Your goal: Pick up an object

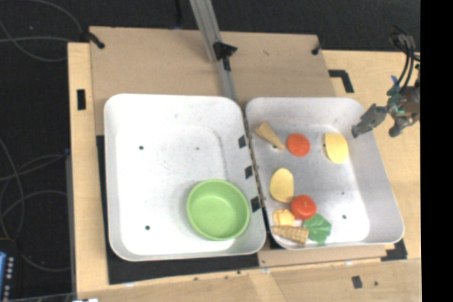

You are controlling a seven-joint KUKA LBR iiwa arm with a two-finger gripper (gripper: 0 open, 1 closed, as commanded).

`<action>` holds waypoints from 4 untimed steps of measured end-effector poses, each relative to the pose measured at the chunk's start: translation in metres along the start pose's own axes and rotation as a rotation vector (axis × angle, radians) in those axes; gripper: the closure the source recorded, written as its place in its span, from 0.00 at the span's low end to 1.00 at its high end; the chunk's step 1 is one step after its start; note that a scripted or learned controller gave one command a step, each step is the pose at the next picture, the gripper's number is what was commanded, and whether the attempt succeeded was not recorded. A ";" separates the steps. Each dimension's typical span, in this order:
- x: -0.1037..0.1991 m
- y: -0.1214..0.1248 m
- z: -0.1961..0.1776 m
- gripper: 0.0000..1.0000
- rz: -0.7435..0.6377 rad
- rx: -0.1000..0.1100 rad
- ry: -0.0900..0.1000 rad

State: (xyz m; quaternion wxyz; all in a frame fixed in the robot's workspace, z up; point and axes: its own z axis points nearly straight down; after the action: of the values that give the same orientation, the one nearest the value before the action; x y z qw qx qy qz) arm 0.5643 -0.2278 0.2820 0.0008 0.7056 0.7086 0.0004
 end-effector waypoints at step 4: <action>0.001 -0.004 0.153 0.00 0.007 0.006 -0.002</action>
State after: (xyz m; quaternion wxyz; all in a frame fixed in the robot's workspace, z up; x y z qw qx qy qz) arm 0.5602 -0.2265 0.1289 -0.0005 0.7080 0.7062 -0.0024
